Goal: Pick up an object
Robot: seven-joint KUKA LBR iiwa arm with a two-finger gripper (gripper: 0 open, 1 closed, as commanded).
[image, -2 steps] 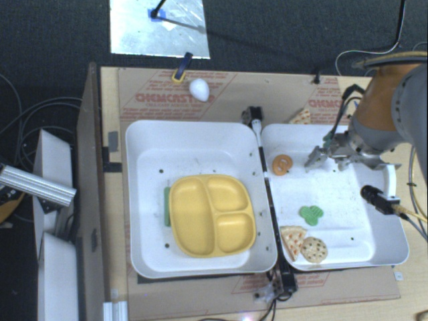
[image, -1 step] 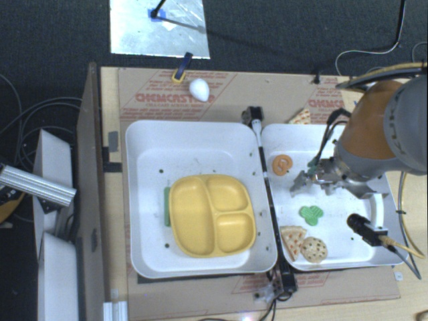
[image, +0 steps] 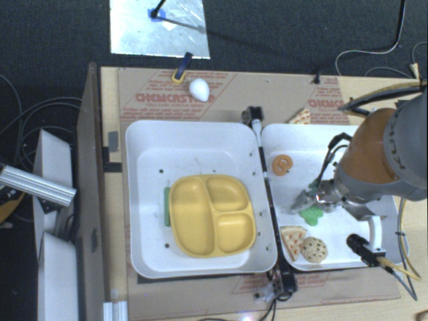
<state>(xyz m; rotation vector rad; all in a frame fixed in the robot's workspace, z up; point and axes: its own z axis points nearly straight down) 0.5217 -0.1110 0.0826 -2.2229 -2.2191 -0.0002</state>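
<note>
My gripper [image: 311, 200] reaches into the right bin [image: 304, 142] from the right, low over a small green object [image: 311, 215] that lies just beneath and in front of it. I cannot make out whether the green object sits between the fingers. An orange round piece [image: 282, 164] lies at the bin's left, farther back. A waffle-like wedge [image: 292, 237] and a speckled cookie [image: 313, 249] rest at the bin's front.
The left bin [image: 154, 146] holds a yellow divided tray [image: 212, 214] with a green strip [image: 166, 206] at its left side. A white egg-shaped object [image: 199, 89] and a small yellow and blue item [image: 180, 69] lie on the cardboard behind the bins.
</note>
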